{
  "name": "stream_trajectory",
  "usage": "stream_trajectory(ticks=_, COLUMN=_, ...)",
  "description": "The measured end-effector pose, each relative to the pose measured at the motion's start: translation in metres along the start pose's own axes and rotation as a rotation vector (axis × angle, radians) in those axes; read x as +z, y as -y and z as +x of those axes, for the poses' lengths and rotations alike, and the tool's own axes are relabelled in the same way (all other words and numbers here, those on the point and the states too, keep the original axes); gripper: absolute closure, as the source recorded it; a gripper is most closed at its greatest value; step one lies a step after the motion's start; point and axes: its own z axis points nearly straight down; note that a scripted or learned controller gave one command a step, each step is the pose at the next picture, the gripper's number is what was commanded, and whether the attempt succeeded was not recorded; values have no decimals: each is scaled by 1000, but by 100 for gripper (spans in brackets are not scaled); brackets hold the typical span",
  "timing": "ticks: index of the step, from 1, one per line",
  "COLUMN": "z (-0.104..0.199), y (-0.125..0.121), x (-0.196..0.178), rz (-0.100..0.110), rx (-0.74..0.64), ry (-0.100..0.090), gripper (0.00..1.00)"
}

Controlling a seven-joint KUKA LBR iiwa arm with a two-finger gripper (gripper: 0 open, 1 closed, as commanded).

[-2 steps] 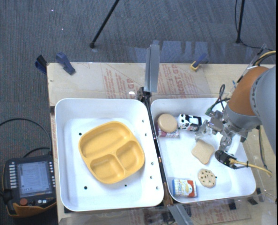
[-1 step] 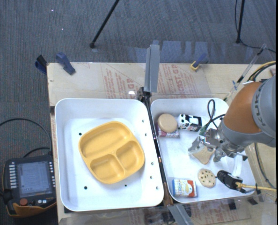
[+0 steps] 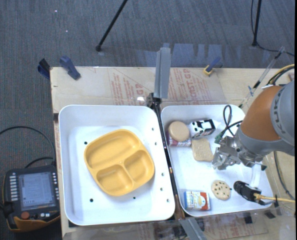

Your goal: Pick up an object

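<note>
Over the right-hand shallow white bin (image 3: 193,176), my two-finger gripper (image 3: 223,160) hangs just beside a tan square slice of toy bread (image 3: 202,150) lying flat on the bin floor. Whether my grip is spread or pressed together, I cannot tell. Nearby lie a round tan-topped can (image 3: 178,133), a black-and-white toy cow (image 3: 202,128), a chocolate-chip cookie (image 3: 221,189) and a small blue-and-white carton (image 3: 196,200). In the left white bin (image 3: 73,194) rests a yellow divided plastic plate (image 3: 119,161).

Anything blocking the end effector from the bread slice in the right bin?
Nothing visible. The end effector hangs just right of the bread slice in view; the cookie lies nearer the camera, off that path.
</note>
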Motion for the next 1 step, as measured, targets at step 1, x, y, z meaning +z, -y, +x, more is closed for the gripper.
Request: stream_trajectory(ticks=1, z=0, y=0, x=0, rz=0, rx=1, ry=0, gripper=0)
